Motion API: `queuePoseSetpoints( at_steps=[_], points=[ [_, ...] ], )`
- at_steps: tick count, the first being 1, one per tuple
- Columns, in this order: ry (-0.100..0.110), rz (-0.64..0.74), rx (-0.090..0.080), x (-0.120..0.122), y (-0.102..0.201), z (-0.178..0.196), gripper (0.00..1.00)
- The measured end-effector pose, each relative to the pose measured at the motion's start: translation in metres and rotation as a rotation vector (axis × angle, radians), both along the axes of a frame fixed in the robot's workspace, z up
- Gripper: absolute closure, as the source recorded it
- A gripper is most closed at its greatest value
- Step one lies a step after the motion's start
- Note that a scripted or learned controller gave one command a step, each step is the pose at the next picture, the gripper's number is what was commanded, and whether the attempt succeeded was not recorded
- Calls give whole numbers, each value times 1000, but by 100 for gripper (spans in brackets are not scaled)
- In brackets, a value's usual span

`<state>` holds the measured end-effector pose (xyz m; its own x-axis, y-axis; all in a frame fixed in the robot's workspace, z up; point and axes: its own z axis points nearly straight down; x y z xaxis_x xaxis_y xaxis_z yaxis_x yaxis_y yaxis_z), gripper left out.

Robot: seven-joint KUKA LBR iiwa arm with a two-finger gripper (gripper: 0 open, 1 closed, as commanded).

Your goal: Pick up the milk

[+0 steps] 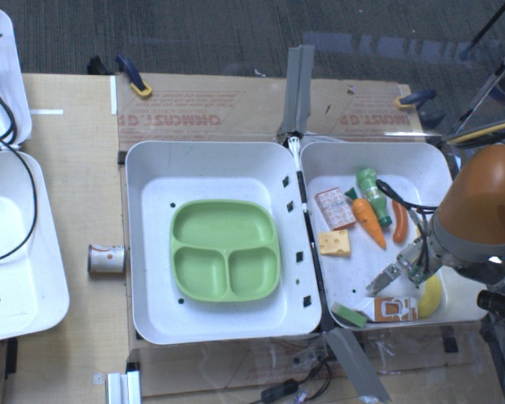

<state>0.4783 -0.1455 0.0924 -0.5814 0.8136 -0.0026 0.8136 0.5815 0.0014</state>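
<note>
White plastic bins sit side by side on the table (84, 167), which is covered with brown cardboard. The left bin (143, 225) carries a green divided plate (225, 249) in its middle, with one long section at the far side and two smaller ones at the near side. The right bin (438, 162) carries the toy food. A green bottle (367, 180) lies near its far edge, with a carrot (369, 218) just below it and a red sausage (399, 223) beside the carrot on the right. A reddish cracker packet (334, 208) lies to the left of the carrot, and a yellow cheese wedge (335, 242) sits just nearer than the packet. Along the near edge of the right bin lies the milk (395, 309), a small white and orange carton on its side, with a green spoon-like piece (348, 315) to its left and a yellow banana (432, 296) touching its right end.

The grey arm with its orange band (481, 196) reaches in from the right edge of the bin. The tool (390, 277) hangs just above the milk, toward the bin's near right corner; I cannot tell how far apart its tips stand, and nothing shows between them.

On the table left of the left bin lies a small metal can (107, 259) on its side.
</note>
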Motion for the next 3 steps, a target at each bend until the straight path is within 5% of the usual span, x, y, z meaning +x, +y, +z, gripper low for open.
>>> queuePoseSetpoints(
  at_steps=[1,2,3],
  points=[
    [0,0,0,0,0,0,0],
    [2,-12,1,0,42,46,0],
    [-8,70,-1,3,-17,2,0]
  ],
)
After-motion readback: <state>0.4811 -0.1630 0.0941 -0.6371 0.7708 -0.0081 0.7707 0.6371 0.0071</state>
